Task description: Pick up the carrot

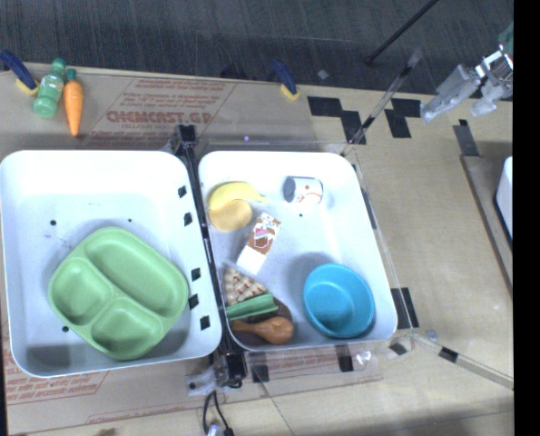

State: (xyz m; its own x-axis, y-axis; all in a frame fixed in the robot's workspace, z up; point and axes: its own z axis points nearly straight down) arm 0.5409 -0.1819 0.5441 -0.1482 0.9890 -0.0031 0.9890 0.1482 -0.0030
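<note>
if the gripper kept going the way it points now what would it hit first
The gripper at upper right points down-left, roughly toward the right bin; its far rim looks like the first contact, though depth is unclear. The carrot lies far off that line.

green divided plate [117, 292], blue bowl [338, 300], banana [230, 204], two white bins [15, 243]

From my feed I can read red printing on the brown cardboard sheet [161, 107] lying on the desk behind the bins: it looks like "CHEMCAST GP", with smaller red lines around it too fine to read. The small carton [263, 234] carries a label I can't decipher.
</note>
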